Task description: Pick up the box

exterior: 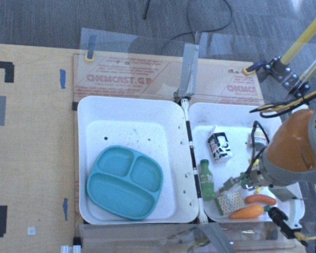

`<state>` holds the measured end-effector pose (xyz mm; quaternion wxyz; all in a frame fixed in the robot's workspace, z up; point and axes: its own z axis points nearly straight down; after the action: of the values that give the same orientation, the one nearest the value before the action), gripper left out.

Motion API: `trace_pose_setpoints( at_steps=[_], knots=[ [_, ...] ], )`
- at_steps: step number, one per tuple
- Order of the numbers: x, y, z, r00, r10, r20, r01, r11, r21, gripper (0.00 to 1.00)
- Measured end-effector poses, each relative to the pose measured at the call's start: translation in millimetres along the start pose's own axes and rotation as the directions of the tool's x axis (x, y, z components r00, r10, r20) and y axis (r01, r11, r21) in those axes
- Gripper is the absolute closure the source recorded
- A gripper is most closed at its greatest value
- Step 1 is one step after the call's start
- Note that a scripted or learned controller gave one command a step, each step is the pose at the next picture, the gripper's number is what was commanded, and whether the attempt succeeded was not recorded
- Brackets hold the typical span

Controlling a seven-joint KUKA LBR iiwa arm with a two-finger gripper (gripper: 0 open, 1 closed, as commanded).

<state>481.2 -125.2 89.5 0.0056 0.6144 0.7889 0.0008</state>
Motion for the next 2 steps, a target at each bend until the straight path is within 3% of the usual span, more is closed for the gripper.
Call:
trace_pose_setpoints(
  at_steps=[1, 2],
  knots=[
    [-1.5, 1.0, -10.7, 1.0, 0.004, 0.001, -0.004, 1.0, -0.005, 1.0],
    [-1.3, 1.1, -10.7, 1.0, 0.004, 0.001, -0.004, 1.0, -0.005, 0.0]
  ],
)
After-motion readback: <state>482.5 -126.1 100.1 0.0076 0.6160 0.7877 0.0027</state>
